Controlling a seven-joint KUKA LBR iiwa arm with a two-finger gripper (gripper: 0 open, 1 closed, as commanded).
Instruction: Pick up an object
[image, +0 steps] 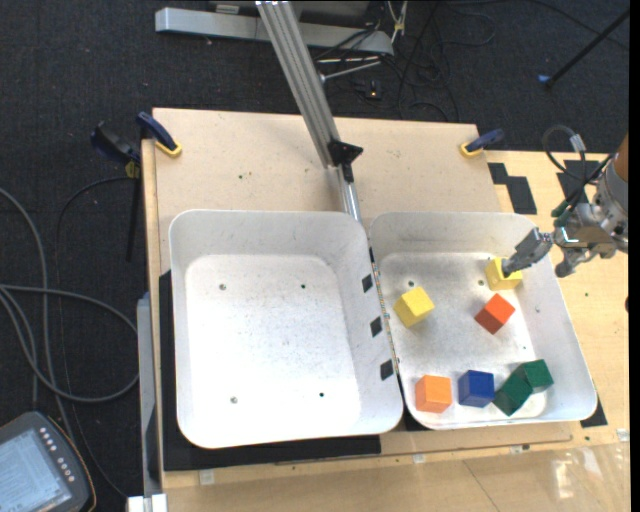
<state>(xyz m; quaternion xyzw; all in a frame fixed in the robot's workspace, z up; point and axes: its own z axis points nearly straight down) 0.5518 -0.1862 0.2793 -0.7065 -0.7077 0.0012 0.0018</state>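
Your gripper (548, 254) hangs over the right bin's (570, 330) far right edge, its jaws apart, one fingertip (522, 258) meeting a small yellow block (499, 275), which may not be between them. Nearer you in that bin lie a yellow cube (414, 305), a red cube (494, 314), and along the front an orange cube (433, 393), a blue cube (477, 388) and two green blocks (524, 384).

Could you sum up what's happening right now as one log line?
phase: reaching | gripper: over right bin, beside small yellow block | grasp: none seen | also there: six other blocks
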